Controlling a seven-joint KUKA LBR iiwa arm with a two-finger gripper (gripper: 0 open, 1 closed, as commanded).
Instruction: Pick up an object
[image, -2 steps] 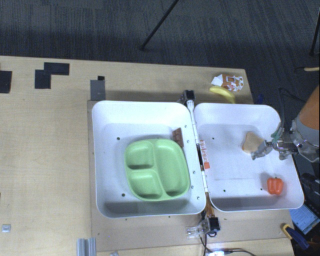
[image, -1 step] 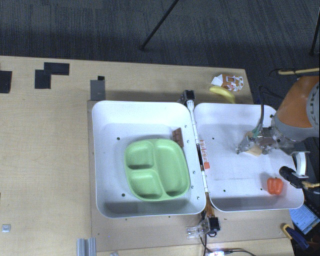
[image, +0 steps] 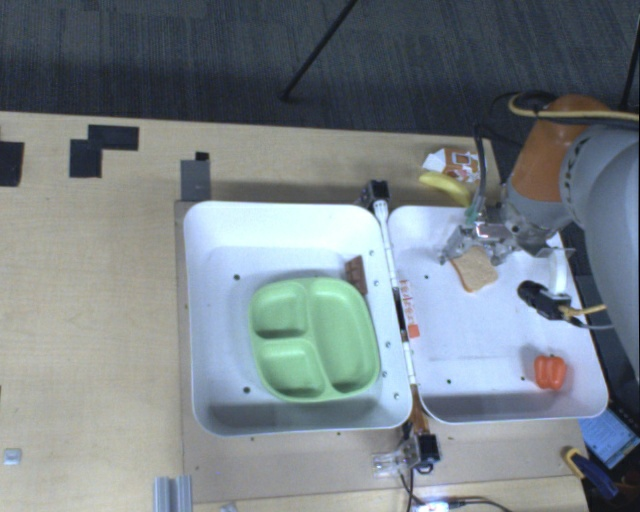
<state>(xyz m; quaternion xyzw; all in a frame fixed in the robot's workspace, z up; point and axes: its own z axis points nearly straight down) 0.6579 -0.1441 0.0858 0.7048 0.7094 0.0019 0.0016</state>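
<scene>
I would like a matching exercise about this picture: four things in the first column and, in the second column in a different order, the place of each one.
Things:
1. green divided plate
2. slice of bread
3. orange pepper
4. banana

Places:
A. on the bench, beyond the right bin
B. near corner of the right bin
C. middle of the left bin
D. far part of the right bin, just under the gripper

Pairs: 1-C, 2-D, 3-B, 4-A
</scene>
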